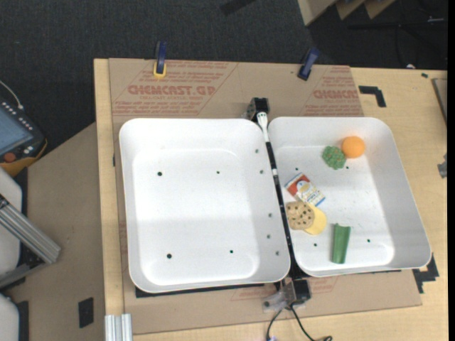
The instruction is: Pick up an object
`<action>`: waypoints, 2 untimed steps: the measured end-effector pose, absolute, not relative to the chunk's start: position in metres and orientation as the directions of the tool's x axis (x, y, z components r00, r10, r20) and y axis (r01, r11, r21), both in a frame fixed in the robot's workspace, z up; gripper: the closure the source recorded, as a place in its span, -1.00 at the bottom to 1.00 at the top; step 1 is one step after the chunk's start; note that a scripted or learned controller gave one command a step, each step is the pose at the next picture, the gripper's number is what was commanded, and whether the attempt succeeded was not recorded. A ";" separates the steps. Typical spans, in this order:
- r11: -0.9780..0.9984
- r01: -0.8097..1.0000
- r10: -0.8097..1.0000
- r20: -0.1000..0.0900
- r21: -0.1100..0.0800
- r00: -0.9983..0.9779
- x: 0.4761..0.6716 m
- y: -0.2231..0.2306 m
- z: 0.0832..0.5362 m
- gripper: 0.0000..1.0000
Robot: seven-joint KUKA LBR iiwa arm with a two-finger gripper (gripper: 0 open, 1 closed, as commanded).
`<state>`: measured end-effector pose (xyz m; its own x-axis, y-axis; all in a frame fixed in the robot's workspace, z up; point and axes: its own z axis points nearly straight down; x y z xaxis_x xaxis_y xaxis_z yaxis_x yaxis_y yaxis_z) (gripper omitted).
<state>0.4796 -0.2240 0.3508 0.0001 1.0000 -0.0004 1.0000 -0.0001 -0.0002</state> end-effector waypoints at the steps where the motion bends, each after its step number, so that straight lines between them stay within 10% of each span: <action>1: 0.001 1.000 1.000 -0.002 0.004 -0.001 0.480 -0.224 0.361 1.00; 2: 0.000 1.000 1.000 -0.001 0.000 0.000 0.480 -0.224 0.356 1.00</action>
